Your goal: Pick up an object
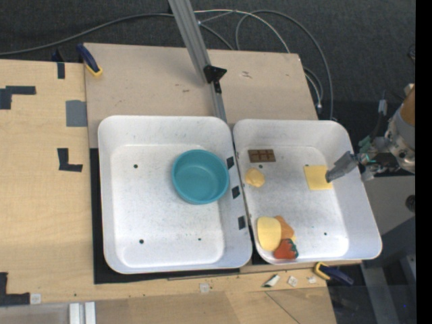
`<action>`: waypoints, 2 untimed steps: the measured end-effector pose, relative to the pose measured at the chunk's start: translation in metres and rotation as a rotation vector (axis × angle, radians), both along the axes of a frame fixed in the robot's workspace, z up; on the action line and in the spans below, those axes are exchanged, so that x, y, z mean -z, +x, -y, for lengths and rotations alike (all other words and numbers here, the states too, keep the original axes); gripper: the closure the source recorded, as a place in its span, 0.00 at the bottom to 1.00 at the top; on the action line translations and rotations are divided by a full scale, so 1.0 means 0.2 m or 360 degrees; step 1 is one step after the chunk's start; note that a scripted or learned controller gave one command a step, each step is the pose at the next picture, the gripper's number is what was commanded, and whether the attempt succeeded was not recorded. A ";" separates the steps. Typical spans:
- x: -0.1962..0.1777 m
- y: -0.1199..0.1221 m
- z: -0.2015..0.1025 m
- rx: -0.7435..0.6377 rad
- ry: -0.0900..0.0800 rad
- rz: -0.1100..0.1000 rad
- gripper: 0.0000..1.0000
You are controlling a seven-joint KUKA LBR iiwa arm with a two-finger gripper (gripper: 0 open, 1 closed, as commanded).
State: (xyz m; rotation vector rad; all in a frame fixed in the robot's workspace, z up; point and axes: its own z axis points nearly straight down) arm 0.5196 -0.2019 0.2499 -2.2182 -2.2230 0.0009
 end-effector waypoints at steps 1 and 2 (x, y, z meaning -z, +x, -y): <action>0.00 0.00 0.00 0.0000 0.0000 0.0000 0.00; 0.22 0.00 -0.02 0.0001 0.0000 -0.0007 0.00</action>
